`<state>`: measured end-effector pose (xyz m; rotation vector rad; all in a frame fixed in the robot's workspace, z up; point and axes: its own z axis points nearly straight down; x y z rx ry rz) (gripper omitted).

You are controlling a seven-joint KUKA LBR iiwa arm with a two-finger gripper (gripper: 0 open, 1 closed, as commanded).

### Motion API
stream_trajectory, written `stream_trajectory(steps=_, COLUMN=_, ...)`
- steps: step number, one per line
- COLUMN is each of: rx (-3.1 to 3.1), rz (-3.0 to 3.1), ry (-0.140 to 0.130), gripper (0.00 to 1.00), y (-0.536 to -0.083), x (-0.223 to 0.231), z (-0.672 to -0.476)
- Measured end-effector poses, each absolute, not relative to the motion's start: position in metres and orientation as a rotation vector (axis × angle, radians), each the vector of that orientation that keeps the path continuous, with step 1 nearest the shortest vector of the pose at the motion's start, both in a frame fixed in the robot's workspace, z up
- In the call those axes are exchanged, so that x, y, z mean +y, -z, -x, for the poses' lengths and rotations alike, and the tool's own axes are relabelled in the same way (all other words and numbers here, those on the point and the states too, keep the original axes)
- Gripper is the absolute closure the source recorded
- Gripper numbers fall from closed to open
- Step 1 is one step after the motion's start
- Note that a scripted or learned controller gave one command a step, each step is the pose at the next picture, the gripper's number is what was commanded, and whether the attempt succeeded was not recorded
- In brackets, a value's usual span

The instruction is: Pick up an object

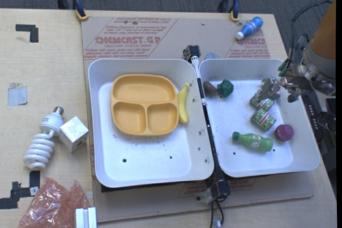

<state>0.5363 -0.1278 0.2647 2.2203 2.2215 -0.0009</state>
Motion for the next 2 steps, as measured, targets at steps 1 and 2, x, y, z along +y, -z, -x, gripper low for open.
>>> stream_trajectory(steps=1, rx=2.220, rz=-2.223, ry=0.000, gripper=0.00, y=-0.129, x=-0.195, z=-0.478)
stream_trajectory(steps=2, rx=2.221, rz=-2.220, ry=0.000, gripper=0.00, y=-0.093, x=-0.172, z=-0.603)
